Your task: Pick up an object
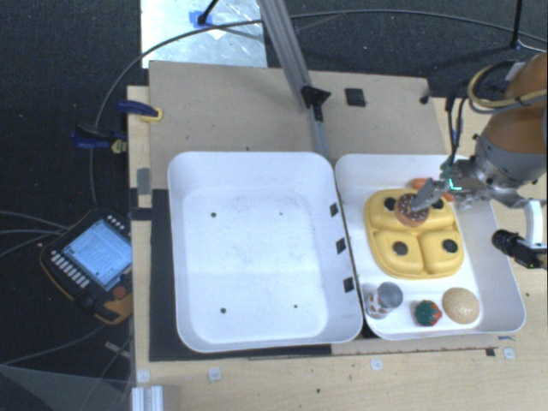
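Objects: 1 yellow tray (413, 245) | 1 ball (460, 305) | 1 cup (387, 297) | bins: 2 | fingers (425, 199): grip unclear

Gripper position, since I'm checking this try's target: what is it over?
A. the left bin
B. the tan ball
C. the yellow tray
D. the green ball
C: the gripper is down at the upper part of the yellow tray in the right bin, by a brownish ring there; the tan ball and the green ball lie apart, nearer the bin's front.

arm (514, 135) cut off at right — tool (425, 199) fingers indistinct
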